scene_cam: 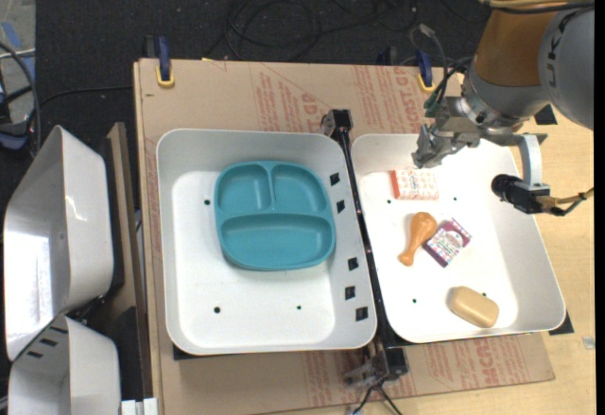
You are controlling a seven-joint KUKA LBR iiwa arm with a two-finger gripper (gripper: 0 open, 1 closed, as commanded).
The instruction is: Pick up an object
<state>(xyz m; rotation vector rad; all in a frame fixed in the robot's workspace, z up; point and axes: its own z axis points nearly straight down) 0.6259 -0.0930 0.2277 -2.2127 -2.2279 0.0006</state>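
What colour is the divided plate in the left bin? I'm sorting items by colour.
Teal blue all over, plain; the divided plate shows clearly in the camera view.

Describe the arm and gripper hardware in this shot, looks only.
The arm is a grey KUKA iiwa with rounded housings and a wide orange band above the wrist. A thin pale cable loops over the top of the orange section. The gripper is a small grey metal assembly, with dark wiring running along the wrist above it.
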